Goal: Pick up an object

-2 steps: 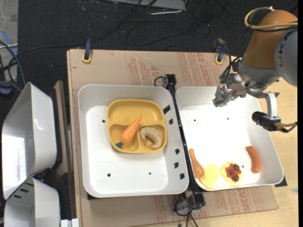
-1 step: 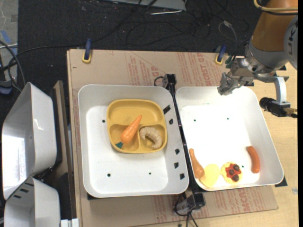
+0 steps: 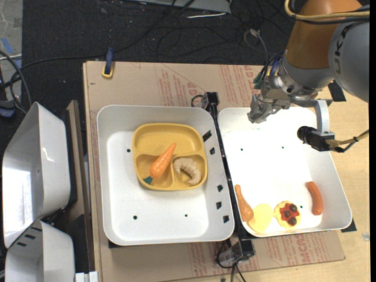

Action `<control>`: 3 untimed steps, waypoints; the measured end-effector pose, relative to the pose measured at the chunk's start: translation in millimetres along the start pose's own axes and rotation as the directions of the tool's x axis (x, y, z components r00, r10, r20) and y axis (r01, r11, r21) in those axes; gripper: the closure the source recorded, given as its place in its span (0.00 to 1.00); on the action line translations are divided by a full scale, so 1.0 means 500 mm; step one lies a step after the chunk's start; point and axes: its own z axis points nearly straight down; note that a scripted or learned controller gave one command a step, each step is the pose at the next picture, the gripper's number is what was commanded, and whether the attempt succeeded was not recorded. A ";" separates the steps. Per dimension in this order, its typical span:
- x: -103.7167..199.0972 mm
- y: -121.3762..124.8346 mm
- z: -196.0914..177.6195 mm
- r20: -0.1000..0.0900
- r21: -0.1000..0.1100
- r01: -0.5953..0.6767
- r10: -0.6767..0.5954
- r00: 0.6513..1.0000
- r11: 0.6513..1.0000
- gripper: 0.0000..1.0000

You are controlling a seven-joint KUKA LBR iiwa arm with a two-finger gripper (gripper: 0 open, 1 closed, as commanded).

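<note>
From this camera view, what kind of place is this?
Probably a robotics lab: a grey arm with an orange band works over two shallow white bins of toy food, above loose black cables.

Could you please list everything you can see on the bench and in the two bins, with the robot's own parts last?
Shallow white plastic bins: two, white, side by side on the bench.
Yellow divided plate: one, yellow, left bin.
Toy carrot: one, orange, on the plate.
Pale shrimp-like toy: one, beige, on the plate beside the carrot.
Orange drumstick-shaped toy: one, right bin, near edge.
Pale yellow round piece: one, right bin.
Small round pizza toy: one, yellow and red, right bin.
Sausage toy: one, orange-red, right bin.
Gripper: one, grey, over the right bin's far edge.
</note>
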 end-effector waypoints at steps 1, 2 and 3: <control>0.112 -0.006 -0.004 0.000 0.000 0.001 -0.001 1.000 1.000 1.00; 0.207 -0.034 0.030 0.000 0.002 0.000 0.000 1.000 1.000 1.00; 0.306 -0.047 0.022 0.000 -0.001 0.001 -0.001 1.000 1.000 1.00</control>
